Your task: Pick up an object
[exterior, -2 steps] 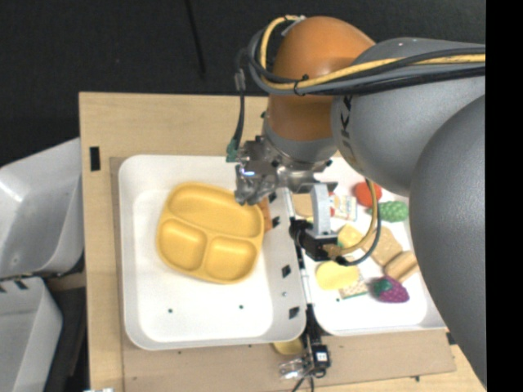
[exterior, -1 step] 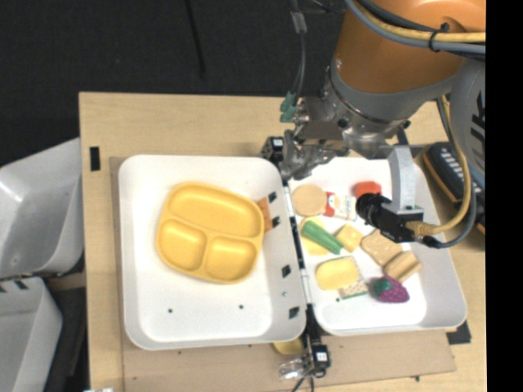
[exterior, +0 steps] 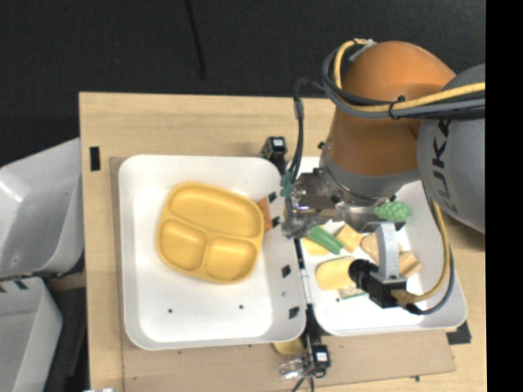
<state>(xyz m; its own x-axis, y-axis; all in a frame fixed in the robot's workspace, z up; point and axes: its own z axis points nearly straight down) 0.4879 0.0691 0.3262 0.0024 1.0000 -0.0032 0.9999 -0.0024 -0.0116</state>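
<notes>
A yellow plastic three-compartment plate (exterior: 210, 232) lies in the left shallow white bin (exterior: 139, 309). The grey arm's orange-banded wrist hangs over the right white bin (exterior: 441, 321), above a clutter of small toy pieces, among them a green block (exterior: 324, 239) and a pale yellow wedge (exterior: 331, 273). The gripper (exterior: 304, 216) sits near the divide between the bins, and I cannot tell how it stands or whether it has anything.

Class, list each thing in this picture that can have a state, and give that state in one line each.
Yellow divided plate: upright in the left bin, compartments bare.
Right bin: holds a heap of small objects.
Green piece: lying flat in the heap.
Yellow block: lying flat in the heap.
Arm: bent low over the right bin.
</notes>
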